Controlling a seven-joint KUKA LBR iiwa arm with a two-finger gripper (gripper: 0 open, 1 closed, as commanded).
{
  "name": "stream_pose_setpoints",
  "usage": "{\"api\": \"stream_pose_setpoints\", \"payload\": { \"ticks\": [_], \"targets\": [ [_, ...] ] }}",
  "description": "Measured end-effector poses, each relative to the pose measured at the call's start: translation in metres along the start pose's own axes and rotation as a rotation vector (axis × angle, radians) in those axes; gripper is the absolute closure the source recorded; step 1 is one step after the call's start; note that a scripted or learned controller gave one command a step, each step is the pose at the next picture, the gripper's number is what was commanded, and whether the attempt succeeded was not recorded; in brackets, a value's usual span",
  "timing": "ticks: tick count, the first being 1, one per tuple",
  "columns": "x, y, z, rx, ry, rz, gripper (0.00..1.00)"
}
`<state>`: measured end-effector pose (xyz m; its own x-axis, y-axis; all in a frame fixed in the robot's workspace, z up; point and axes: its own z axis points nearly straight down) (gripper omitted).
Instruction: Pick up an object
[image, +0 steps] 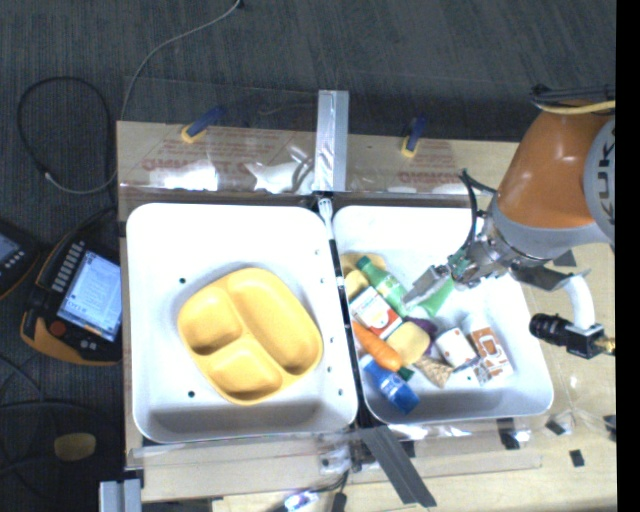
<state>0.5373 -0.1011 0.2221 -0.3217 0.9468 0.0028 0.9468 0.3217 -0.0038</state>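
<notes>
- Dark grey carpet is lying around a pale wooden bench (150, 140), with black cables trailing over the floor and a handheld control pad (75, 300) with a lit screen sitting off the bench's left side.
- Two shallow white bins are standing side by side on the bench; the left bin (160, 240) is smooth, glossy plastic with rounded corners, and the right bin (400, 225) looks the same.
- Coming in from the right, the arm (560, 180) is showing a rounded orange band above grey wrist parts, hard and shiny.
- Resting in the left bin is a yellow divided tray (250, 330), moulded plastic with soft rounded compartments.
- Crowding the middle and lower part of the right bin is a pile of small toy groceries: a green bottle (378, 275), an orange carrot (375, 345), a blue can (392, 388), a printed carton (370, 312) and small white boxes (470, 350), mostly smooth plastic and printed card.
- Reaching down at a slant towards the upper edge of that pile, the gripper (440, 282) is hanging just beside the green bottle; whether its fingers are spread or closed I cannot tell, since they are blurring into the clutter.
- Nothing is visibly being held between the fingers, so I judge the task as not yet done: the arm is at the pile, while the grasp and the lift are both remaining.
</notes>
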Motion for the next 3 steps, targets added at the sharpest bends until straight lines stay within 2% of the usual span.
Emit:
{"api": "stream_pose_setpoints", "payload": {
  "ticks": [1,2,3],
  "targets": [
    [-0.007,-0.021,0.116,0.000,0.002,-0.072,0.00],
    [-0.012,-0.008,0.131,-0.016,-0.007,-0.006,0.00],
    [-0.012,-0.004,0.122,-0.024,-0.008,-0.008,1.00]
  ]
}}
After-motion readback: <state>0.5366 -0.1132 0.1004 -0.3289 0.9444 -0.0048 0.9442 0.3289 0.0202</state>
